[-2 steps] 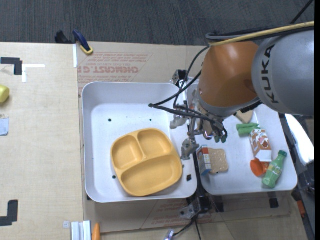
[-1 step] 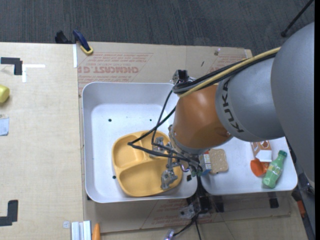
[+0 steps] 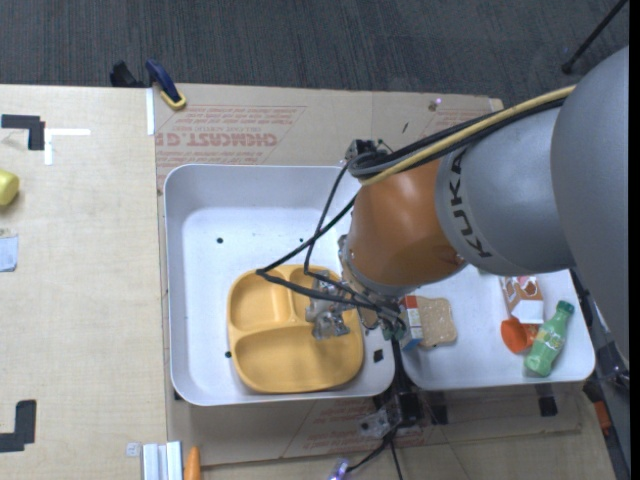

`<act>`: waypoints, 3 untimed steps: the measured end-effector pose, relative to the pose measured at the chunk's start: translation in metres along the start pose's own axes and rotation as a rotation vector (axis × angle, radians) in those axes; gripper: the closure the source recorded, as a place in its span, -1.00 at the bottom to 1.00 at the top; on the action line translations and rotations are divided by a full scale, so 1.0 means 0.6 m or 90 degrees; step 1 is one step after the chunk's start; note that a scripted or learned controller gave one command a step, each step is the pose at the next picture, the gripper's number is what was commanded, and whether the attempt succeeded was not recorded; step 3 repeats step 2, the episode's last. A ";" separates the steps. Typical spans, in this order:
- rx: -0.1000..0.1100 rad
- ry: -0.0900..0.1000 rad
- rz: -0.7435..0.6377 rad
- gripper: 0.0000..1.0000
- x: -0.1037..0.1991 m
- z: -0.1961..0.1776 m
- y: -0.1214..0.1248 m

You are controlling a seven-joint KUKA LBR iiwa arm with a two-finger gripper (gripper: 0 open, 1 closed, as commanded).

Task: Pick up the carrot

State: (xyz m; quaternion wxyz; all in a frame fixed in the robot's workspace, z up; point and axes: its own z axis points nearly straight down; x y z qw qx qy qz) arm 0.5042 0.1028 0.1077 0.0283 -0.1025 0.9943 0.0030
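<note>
The carrot (image 3: 514,336) is a small orange piece lying in the right bin (image 3: 470,368), just left of a green bottle (image 3: 548,340). My gripper (image 3: 330,319) hangs low over the left bin (image 3: 200,268), above the right edge of a yellow divided plate (image 3: 280,353). It is well to the left of the carrot, and nothing shows between it and the plate. The arm's orange band and grey body hide much of the right bin.
A slice of toast (image 3: 436,322) lies in the right bin near the divider, and a red-and-white packet (image 3: 523,291) sits above the carrot. A yellow object (image 3: 6,188) rests on the bench far left. Cables trail across the left bin.
</note>
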 end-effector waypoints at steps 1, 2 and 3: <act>0.000 -0.001 -0.001 1.00 -0.003 -0.011 0.000; 0.000 -0.004 -0.002 1.00 -0.008 -0.027 0.000; 0.000 -0.004 -0.002 1.00 -0.008 -0.027 0.000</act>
